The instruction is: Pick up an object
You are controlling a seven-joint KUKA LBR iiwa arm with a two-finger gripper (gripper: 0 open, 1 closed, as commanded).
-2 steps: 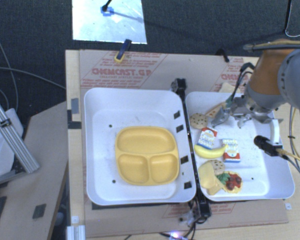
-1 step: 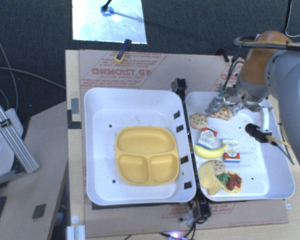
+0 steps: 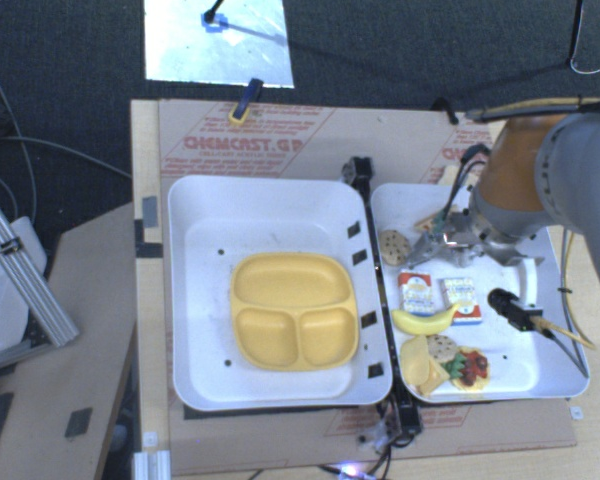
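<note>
The pincer [image 3: 438, 238], whose spread I cannot tell, hangs just beside the cookie [image 3: 394, 246] and should centre over it before descending.

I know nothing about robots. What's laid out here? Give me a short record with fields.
left bin: one yellow divided tray
right bin: cookie, carton, second carton, banana, more toy food at the near edge
arm: grey with an orange band, reaching in from the right
tool: over the right bin's far part, just right of the cookie
held item: none visible
</note>
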